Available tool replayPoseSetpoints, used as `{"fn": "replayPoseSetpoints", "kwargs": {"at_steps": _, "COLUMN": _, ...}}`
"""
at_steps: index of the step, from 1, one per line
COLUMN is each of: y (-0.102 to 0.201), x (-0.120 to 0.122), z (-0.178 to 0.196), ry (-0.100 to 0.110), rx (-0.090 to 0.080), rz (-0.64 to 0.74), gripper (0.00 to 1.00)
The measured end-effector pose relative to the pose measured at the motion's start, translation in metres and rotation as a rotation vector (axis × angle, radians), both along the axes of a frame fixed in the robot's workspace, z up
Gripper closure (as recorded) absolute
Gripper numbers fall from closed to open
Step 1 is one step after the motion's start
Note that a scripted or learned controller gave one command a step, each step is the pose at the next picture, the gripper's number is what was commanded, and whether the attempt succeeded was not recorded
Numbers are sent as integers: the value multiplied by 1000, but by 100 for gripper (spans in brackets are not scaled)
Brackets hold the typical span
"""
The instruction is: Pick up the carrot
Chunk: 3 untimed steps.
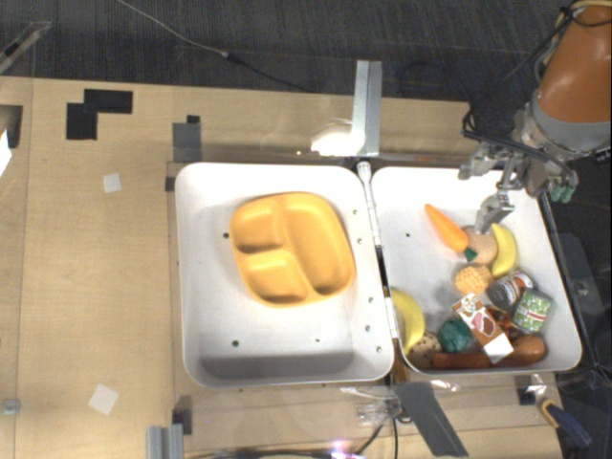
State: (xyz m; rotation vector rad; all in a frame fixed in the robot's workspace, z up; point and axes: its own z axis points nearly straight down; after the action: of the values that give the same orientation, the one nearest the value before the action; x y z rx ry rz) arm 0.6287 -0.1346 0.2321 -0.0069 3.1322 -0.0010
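**Mara:** Gripper [494, 208] is hanging over the back of the right bin [411, 191], just beside the carrot [447, 227] and a little to its right. I cannot tell how it is set from up here, and nothing is sitting in it that I can make out.

**Ivo:** So where is the carrot lying?

**Mara:** It is lying flat on the bare floor of that bin, slanting from upper left down to lower right. Its lower end is nearly touching the heap of toy food: a yellow banana [504, 249], a round biscuit [471, 279] and some small cans [521, 299] crowding the near right corner.

**Ivo:** Which step are we looking at, then?

**Mara:** I am reading it as the approach (the arm is reaching in from the right with its orange band [577, 65] high above the bin). The pick itself is not yet done.

**Ivo:** What is the next move asking for?

**Mara:** In my judgement it is asking for a small shift left toward the carrot's middle, a turn of the wrist so the grip is crossing the carrot's narrow width, then a straight descent. The free upper end is looking safer than the end by the banana.

**Ivo:** And the yellow tray [287, 247]?

**Mara:** It is sitting in the left bin [201, 285], well apart, playing no part
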Motion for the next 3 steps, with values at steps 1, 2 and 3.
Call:
{"fn": "replayPoseSetpoints", "kwargs": {"at_steps": 1, "y": 2, "x": 32, "z": -126, "ry": 11, "rx": 3, "rz": 86, "gripper": 0}}
{"fn": "replayPoseSetpoints", "kwargs": {"at_steps": 2, "y": 45, "x": 37, "z": -145, "ry": 12, "rx": 1, "rz": 41, "gripper": 0}}
{"fn": "replayPoseSetpoints", "kwargs": {"at_steps": 3, "y": 58, "x": 38, "z": -143, "ry": 32, "rx": 11, "rz": -377, "gripper": 0}}
